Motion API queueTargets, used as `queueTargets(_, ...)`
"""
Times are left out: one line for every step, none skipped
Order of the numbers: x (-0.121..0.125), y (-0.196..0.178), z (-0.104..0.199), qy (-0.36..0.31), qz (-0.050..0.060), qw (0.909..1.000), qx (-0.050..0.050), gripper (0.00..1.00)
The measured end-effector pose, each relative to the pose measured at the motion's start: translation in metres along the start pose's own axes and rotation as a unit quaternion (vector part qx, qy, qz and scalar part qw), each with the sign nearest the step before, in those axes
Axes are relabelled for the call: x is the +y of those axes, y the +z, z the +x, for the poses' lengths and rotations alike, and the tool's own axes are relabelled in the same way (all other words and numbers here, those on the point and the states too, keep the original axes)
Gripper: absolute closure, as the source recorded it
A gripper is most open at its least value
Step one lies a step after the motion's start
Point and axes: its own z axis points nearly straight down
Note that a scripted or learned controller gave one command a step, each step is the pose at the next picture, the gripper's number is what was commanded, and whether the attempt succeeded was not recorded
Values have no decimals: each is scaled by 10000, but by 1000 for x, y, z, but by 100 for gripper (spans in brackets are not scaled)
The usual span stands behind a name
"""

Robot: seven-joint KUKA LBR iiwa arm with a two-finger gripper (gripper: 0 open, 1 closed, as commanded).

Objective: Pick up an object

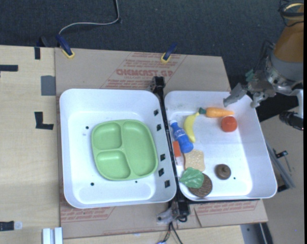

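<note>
The right bin (255, 151) holds several small items: an orange carrot (217, 112), a red tomato (228, 124), a yellow banana (190, 126), a blue bottle (181, 136), a tan cracker (195, 160), a green leaf (192, 177) on a brown cookie (206, 187), and a dark donut (223, 171). My gripper (243, 99) hovers over the bin's far right corner, just right of and above the carrot. Its fingers are spread open with nothing between them.
The left bin (74, 116) holds a green divided plate (125, 149). A black clip joint (158, 83) sits where the two bins meet. Both bins rest on a cardboard sheet (138, 70). A small orange piece (176, 148) lies by the bottle.
</note>
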Motion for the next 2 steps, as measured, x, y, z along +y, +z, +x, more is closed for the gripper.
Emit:
queueTargets(6,94,73,-5,13,10000,8,0)
queueTargets(23,150,93,2,-13,10000,-14,0)
